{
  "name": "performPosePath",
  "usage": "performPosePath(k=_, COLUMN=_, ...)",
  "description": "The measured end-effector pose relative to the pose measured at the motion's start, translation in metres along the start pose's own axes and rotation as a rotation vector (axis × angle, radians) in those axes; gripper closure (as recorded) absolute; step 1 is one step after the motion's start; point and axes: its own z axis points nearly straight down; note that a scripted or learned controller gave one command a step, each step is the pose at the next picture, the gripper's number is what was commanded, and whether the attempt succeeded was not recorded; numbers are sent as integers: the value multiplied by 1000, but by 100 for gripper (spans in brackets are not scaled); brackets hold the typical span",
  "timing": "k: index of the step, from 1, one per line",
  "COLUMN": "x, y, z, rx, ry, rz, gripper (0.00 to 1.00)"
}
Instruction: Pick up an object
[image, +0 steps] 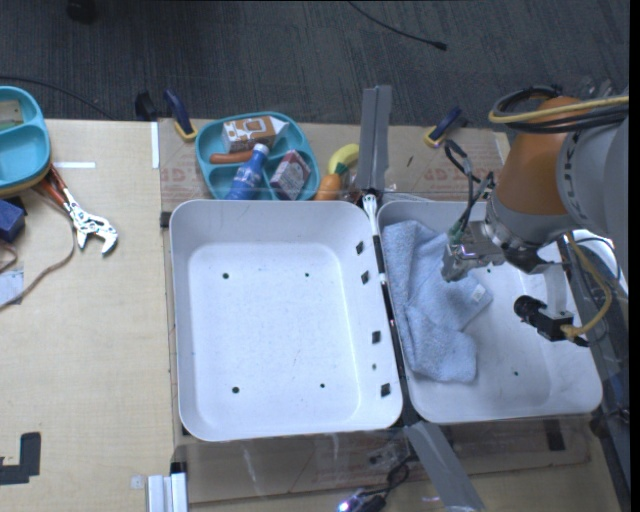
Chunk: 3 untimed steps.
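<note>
My gripper (462, 268) hangs over the right shallow white plastic bin (520, 400), right at the edge of the crumpled pale blue-grey cloth towel (425, 305). Can't tell whether I'm spread or pinched; too small and dark here. Towel lies just below and left of me, bunched along the bin's left wall. Small pale blocky thing (478, 297) sits just under me, beside the towel. Left white bin (200, 330) is well to my left.
</note>
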Motion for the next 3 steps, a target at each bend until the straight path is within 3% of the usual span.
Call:
performPosePath(k=1, x=0, y=0, z=0, rx=0, ry=0, rz=-1, gripper=0)
performPosePath(k=2, x=-36, y=56, z=-21, rx=-1, ry=-2, rz=-24, gripper=0)
performPosePath(k=3, x=-71, y=-6, z=35, rx=1, ry=0, rz=-3, gripper=0)
